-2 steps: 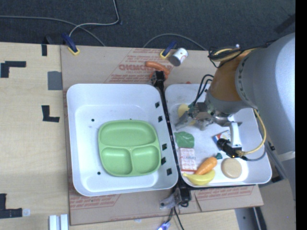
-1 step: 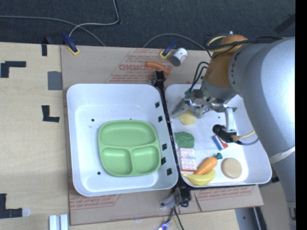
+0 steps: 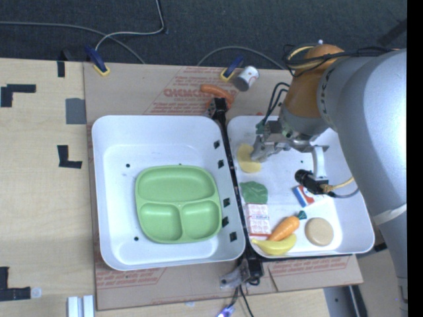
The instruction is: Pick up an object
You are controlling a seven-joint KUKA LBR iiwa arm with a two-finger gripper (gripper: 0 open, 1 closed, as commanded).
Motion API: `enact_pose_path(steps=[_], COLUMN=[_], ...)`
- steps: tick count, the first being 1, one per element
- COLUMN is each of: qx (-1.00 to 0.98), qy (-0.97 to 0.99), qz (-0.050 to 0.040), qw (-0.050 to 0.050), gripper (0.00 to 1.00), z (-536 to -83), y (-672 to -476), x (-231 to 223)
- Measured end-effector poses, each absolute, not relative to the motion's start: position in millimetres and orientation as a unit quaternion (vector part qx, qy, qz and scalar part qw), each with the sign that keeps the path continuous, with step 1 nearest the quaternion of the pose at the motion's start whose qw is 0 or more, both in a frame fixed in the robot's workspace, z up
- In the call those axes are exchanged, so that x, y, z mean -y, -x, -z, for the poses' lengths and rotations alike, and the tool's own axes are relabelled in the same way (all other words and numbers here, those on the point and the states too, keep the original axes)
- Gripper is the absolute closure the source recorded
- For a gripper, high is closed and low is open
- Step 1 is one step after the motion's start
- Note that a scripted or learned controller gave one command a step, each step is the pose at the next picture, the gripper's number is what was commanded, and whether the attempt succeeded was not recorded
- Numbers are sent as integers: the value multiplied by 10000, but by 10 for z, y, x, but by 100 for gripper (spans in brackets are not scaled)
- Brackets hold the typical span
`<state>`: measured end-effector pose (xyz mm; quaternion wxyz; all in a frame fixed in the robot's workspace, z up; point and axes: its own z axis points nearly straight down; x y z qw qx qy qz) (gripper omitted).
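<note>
I see the arm point(image 3: 360, 117) reaching in from the right over the right bin point(image 3: 350, 243). The pincer point(image 3: 259, 152) is lowered at that bin's upper left area, by the divider between the bins. I cannot tell whether it is released or clenched, because the wrist hardware covers it.

A pale yellow object point(image 3: 249, 160) lies directly at the pincer tip, partly covered by it; I cannot tell whether it is gripped. Its exact type is not readable.

Below the pincer, toward the near edge:
- A green leafy toy point(image 3: 254, 192) lies just below the pale yellow object.
- A small white card with red print point(image 3: 258, 219) lies below the green toy.
- A toy banana point(image 3: 275, 246) lies at the near wall, touching a toy carrot point(image 3: 285, 228) that is tilted above it.
- A round tan disc point(image 3: 319, 231) lies to the right of the carrot.
- A small red, white and blue item point(image 3: 303, 195) lies to the lower right of the pincer.

To the left of the pincer, across the divider, the left bin point(image 3: 112, 144) holds a green divided plate point(image 3: 178, 202). Both bins rest on the counter point(image 3: 39, 197).
</note>
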<state>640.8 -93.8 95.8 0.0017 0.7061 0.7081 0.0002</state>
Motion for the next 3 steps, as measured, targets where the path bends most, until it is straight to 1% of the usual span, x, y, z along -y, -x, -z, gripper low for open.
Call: enact_pose_path(steps=[1,2,3], qx=[-7072,-7072,-7073], qy=[-7071,-7070,-7069], qz=[5,8,3], qw=[9,1,14], gripper=[100,0,0], z=[-1697,-1691,-2468], y=[-6211,-6207,-6686], x=[1409,1405,1891])
